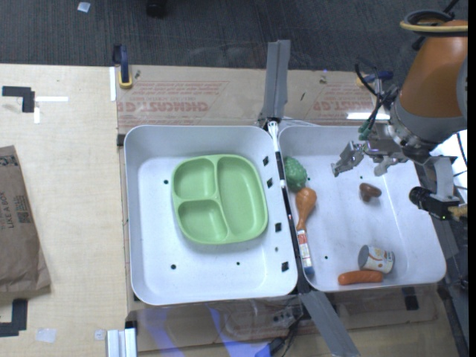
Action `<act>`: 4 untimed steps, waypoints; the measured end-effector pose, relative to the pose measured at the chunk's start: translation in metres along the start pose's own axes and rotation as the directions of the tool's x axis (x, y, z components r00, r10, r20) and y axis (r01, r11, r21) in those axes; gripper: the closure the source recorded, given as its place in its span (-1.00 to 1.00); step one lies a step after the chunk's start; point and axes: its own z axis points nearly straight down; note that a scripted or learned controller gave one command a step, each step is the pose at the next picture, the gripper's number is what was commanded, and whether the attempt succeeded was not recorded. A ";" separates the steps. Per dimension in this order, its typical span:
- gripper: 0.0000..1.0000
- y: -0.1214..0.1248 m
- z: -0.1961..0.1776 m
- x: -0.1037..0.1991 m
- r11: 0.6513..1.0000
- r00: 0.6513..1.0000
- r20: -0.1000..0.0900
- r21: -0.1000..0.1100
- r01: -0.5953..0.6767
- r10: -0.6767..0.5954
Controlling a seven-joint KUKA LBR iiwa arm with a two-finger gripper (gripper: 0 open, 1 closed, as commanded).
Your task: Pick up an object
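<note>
1. Nearest me, along the front wall of the right bin (416, 277), I see an orange carrot (360, 277) lying flat with a small tipped can (376, 259) just behind it; they nearly touch, which I judge would crowd a grasp on either.
2. A little further in, a drumstick (304, 203) lies against the divider beside a green leafy vegetable (295, 172), both tucked too close to the wall for an easy approach, I'd say.
3. In the left bin (149, 274) a green divided plate (220, 198) sits flat in the middle, with nothing on it.
4. A small brown lump (370, 191) lies alone on open floor in the right bin, the likeliest pick in my view.
5. Furthest back, the hand (367, 160) hangs over the right bin, just behind that lump, its fingers spread wide with nothing between them.
</note>
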 end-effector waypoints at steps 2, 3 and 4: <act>-1.00 -0.020 -0.051 0.008 0.953 0.953 0.001 -0.001 -0.304 0.304; -1.00 -0.011 0.021 -0.048 0.914 0.914 0.001 0.001 -0.405 0.405; -1.00 -0.013 0.129 -0.065 0.916 0.916 -0.001 -0.002 -0.401 0.401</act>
